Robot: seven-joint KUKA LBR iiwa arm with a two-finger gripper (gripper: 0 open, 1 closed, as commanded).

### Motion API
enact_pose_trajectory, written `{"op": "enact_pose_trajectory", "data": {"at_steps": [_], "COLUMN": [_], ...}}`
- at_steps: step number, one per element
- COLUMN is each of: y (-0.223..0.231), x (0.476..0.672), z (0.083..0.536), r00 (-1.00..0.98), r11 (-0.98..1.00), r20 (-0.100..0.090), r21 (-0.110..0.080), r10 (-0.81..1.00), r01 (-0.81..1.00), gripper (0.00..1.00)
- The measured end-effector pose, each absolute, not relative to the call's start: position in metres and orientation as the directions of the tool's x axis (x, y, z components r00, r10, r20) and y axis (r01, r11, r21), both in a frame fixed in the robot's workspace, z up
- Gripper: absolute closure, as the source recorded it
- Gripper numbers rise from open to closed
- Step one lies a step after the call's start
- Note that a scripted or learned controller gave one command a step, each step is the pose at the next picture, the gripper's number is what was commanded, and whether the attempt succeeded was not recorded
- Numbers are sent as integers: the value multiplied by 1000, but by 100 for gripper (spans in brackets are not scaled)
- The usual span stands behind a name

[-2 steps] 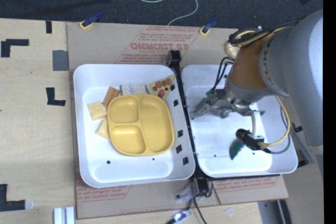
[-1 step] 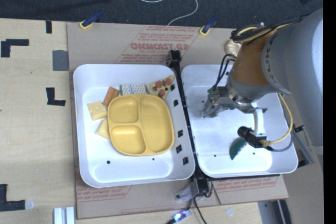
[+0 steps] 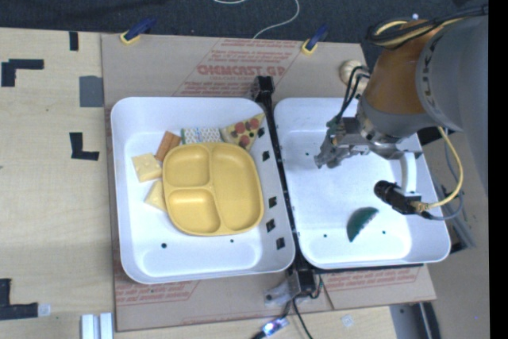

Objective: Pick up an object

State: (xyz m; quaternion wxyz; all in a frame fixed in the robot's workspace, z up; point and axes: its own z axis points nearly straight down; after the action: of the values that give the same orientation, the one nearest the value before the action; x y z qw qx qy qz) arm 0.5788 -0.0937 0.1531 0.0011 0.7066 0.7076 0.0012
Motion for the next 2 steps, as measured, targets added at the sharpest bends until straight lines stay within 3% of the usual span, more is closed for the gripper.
{"op": "enact_pose_trajectory", "data": {"at_steps": [1, 2], "y": [-90, -89], "x": [578, 578], "z": [216, 225], "r00": [-3, -2], "r11": [3, 2], "r20": [0, 1], "r21": [5, 0], "r10": [1000, 1000], "r01": [1000, 1000], "gripper": [100, 100]}}
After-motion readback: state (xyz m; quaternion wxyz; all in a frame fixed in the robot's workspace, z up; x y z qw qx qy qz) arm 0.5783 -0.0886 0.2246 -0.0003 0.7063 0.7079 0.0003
